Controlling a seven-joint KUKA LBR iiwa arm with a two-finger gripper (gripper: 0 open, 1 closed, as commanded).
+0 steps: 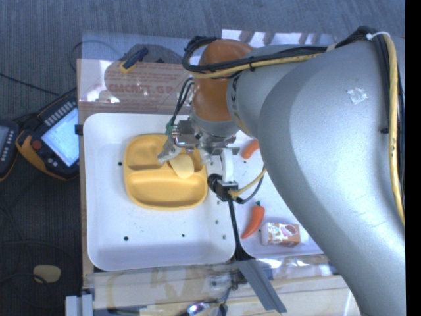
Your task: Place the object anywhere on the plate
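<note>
One pale yellow object [183, 168] already sat over the yellow plate [158, 193], beneath the gripper [179, 151]; whether the pincer had released it could not be told.

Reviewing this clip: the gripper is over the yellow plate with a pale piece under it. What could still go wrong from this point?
1. The pale yellow object sits by the yellow plate's right rim and divider; a nudge from the gripper on retreat might roll it off into the left bin.
2. The dangling black cable hangs close beside the plate and could snag its edge.
3. The arm hides the grasp, so release is hard to confirm.
</note>
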